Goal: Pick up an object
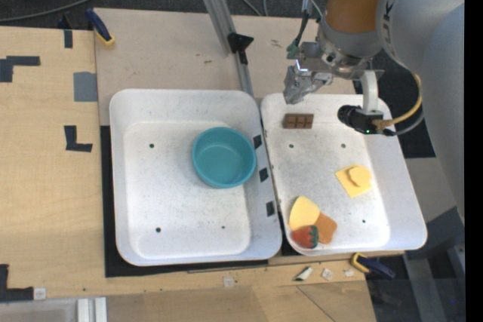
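Gripper poised at upper centre-right of frame, over the right bin's far rim, just above a brown chocolate bar; finger spread impossible to tell. Lower in that bin: yellow block, yellow-orange-red toy cluster. Teal bowl in left bin.

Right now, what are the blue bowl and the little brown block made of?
The blue bowl looks like plastic: one even teal colour with a smooth, slightly dull surface. The brown block in the right bin looks like a toy chocolate bar, probably plastic too, since it is split into neat squares. It is too small to be sure.
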Robot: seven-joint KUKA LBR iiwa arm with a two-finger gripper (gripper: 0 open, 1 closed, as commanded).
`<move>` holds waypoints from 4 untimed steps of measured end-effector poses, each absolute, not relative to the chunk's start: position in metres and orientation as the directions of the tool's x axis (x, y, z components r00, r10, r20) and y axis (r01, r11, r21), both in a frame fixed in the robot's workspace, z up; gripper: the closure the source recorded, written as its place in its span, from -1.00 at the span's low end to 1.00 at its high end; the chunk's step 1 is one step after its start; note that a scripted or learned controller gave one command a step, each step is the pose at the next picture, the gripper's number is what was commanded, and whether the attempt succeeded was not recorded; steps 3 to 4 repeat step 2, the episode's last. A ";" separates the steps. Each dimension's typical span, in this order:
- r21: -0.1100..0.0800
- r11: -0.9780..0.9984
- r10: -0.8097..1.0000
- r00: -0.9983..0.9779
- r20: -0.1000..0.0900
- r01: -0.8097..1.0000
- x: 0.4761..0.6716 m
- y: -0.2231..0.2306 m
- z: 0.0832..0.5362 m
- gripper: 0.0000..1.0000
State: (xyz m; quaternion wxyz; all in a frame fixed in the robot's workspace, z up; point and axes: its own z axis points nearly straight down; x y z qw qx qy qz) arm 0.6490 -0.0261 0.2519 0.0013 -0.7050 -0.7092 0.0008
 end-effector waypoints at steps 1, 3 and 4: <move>-0.004 0.006 1.000 -0.006 0.001 1.000 0.633 0.026 0.235 1.00; -0.004 0.007 1.000 -0.007 0.001 1.000 0.617 0.081 0.222 1.00; -0.004 0.007 1.000 -0.007 0.001 1.000 0.617 0.081 0.222 1.00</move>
